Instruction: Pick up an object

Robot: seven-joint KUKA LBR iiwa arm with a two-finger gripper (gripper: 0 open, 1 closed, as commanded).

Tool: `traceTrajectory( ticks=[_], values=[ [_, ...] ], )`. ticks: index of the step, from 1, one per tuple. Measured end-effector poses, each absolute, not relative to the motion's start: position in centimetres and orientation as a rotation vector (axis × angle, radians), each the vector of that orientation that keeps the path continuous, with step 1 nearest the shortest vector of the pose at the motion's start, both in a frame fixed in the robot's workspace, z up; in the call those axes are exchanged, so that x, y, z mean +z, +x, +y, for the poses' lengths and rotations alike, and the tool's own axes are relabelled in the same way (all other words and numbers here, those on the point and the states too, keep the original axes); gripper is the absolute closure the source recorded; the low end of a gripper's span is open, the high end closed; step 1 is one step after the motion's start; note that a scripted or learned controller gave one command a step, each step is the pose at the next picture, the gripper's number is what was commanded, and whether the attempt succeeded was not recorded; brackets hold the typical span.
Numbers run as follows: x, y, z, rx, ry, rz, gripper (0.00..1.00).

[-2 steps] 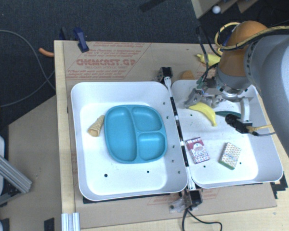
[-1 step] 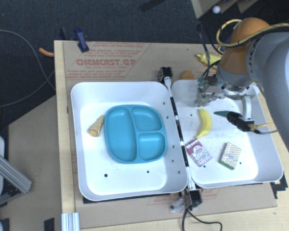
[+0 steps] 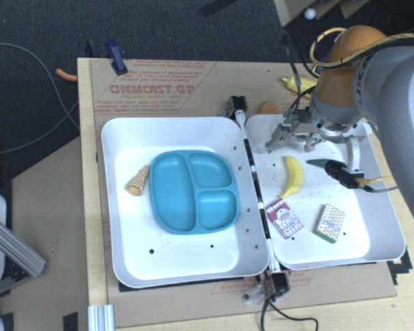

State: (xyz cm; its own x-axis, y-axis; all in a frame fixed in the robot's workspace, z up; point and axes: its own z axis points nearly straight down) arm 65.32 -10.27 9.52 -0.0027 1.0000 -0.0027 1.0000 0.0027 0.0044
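Banana (image 3: 292, 177): right bin (image 3: 372, 243), upper left; long axis near vertical, slight curve, smooth yellow.
Gripper (image 3: 295, 138): hanging just above banana's top end; I can't tell its opening.
Neighbours: two small flat packets (image 3: 284, 220) (image 3: 330, 223), printed.

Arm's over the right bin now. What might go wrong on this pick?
1. The hand sits at the right bin's far corner, near the wall, and may scrape it descending.
2. The banana is curved and lies off to the side of the hand, so a grasp might slip.
3. The small packet lies by the divider, leaving little room.
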Motion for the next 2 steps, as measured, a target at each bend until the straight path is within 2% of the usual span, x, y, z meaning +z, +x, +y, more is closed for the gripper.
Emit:
traceTrajectory(
  ticks=[1, 2],
  values=[
    [8.4, 62.6, -10.6, -0.002, 2.223, 2.223, 0.0],
    [9.5, 62.6, -10.6, -0.001, 2.222, 2.222, 1.0]
  ],
)
